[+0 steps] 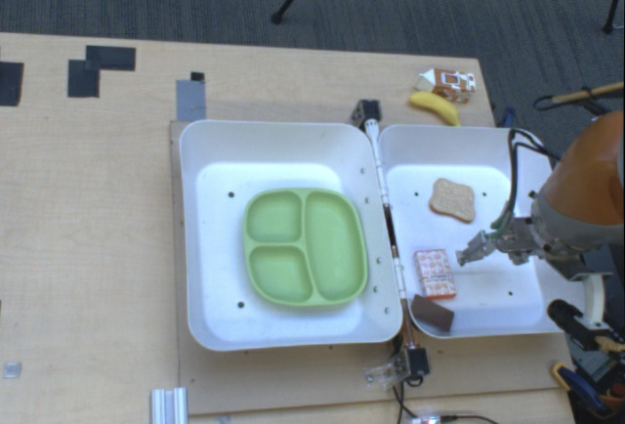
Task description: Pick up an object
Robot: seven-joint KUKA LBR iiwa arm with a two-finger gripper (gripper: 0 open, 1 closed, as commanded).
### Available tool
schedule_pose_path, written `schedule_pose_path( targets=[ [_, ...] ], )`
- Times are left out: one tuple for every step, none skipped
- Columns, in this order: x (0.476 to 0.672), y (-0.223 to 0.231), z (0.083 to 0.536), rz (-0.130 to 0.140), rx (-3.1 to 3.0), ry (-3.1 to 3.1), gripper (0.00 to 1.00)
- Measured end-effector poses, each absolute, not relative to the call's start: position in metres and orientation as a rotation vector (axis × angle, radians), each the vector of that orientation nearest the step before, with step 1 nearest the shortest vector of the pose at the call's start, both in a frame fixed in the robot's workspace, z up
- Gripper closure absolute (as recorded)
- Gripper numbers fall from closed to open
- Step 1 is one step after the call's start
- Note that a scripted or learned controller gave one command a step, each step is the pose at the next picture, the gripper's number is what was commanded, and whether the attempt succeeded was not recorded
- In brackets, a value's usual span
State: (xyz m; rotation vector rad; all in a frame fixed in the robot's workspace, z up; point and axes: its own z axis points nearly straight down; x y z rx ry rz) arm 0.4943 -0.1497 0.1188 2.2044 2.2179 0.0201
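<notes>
Right bin [488,148] holds three things: a tan bread slice [453,199] lying flat near the middle-back, a red and white patterned packet [435,274] near the left wall, and a dark brown block [435,315] at the front left corner, touching the front rim. The packet sits just behind the block and close to the divider between the bins. Bare white floor lies right of the packet and in front of the bread, so there is open room there.

Gripper [476,251] hovers over that bare floor, just right of the packet and in front of the bread, touching neither. Fingers too blurred to tell the gap; nothing visible between them.

Left bin [195,217] holds a green divided plate [305,246]. A banana [434,106] lies on the bench behind the right bin.
</notes>
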Motion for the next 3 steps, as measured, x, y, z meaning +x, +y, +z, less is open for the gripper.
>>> schedule_pose_path(
  targets=[
    [0.492,-0.096,0.09,0.013,2.209,2.21,0.0],
    [0.495,-0.092,0.103,0.029,2.205,2.218,1.0],
    [0.495,-0.093,0.103,0.027,2.205,2.217,0.0]
  ],
)
